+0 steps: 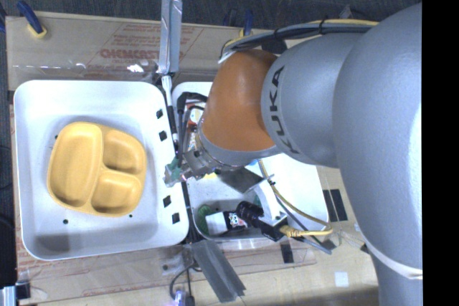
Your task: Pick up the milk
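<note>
Camera view: arm (301, 111) blankets the right bin (305, 179). The claw (178, 170) sits low at that bin's 9 o'clock rim, by the divider. Can't tell how open it is, nothing seen held. Milk hidden, probably under the arm's bulk, 3 o'clock of the claw; axis unknown. Dark green-ended bottle (221, 218) at claw's 5 o'clock. Yellow tray (97, 168) in left bin (29, 154), 9 o'clock.

a robotics lab: a big grey industrial arm (344, 97) hangs over two shallow white bins (36, 115) on a cardboard-covered bench (86, 46), a blue clamp (30, 16) at its corner.
</note>
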